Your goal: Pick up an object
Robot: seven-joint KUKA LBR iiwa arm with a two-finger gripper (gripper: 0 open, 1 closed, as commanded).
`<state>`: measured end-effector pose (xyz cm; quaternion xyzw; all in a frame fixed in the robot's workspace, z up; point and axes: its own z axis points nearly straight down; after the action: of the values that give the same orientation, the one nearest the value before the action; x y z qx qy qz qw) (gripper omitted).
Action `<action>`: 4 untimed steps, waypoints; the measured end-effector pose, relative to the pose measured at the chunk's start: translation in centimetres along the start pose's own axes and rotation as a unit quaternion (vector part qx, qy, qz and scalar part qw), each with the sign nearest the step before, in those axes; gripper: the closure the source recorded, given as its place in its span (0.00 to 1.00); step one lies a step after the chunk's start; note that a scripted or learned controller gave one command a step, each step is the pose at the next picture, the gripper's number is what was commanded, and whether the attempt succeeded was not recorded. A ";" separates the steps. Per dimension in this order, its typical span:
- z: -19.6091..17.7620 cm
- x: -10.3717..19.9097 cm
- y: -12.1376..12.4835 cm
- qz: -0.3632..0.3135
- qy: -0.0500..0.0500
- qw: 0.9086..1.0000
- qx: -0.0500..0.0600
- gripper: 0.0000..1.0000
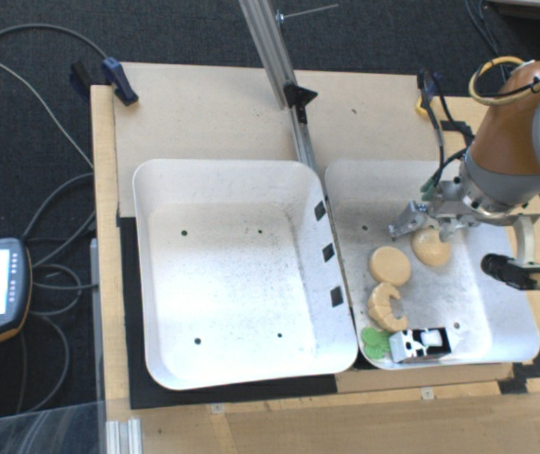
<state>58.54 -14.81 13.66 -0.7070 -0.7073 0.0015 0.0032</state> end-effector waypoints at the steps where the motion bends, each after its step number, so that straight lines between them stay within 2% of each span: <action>1: -1.4 0.0 0.2 0.000 0.000 1.000 -0.004 1.00; 3: -10.1 -0.5 0.2 0.000 -0.002 1.000 -0.007 1.00; 4: -9.6 4.7 -0.2 -0.003 0.000 1.000 -0.002 1.00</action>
<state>58.37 -10.09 23.32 -0.7050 -0.7092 -0.0004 0.0017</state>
